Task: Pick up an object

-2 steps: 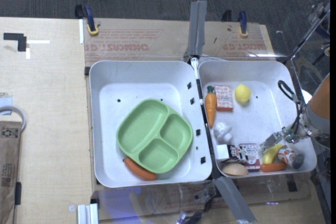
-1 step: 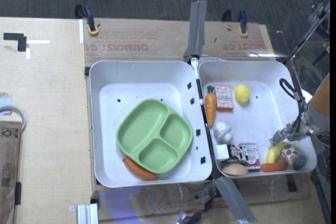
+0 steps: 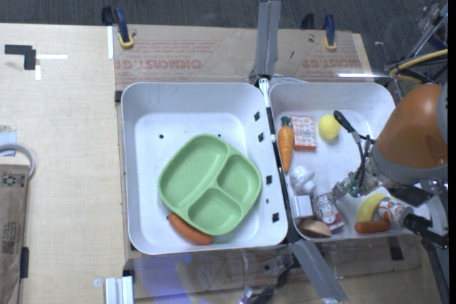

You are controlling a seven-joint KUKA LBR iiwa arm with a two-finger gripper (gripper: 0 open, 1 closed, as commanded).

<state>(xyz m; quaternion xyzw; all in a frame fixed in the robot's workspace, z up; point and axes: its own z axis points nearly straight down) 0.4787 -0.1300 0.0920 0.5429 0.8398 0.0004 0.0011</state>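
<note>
- Pale wooden bench [image 3: 57, 153] carries two white bins; dark floor beyond, at twelve o'clock.
- A cardboard sheet [image 3: 214, 57] lies clamped behind the bins.
- Left bin [image 3: 142, 174]: green divided plate [image 3: 210, 185] tilted in the middle, an orange sausage [image 3: 189, 230] tucked under its seven o'clock edge; bare floor from nine to one o'clock.
- Right bin [image 3: 370, 92]: carrot [image 3: 286, 144] along the nine o'clock wall, red-and-white carton [image 3: 304, 132] beside it, lemon [image 3: 328, 127] near twelve.
- Crowded five to seven o'clock edge: banana [image 3: 370, 208], red sausage [image 3: 372, 226], bread roll [image 3: 315, 228], small packet [image 3: 325, 208].
- Gripper [image 3: 347, 189] sits low just beside the banana; whether its jaws are apart cannot be told.
</note>
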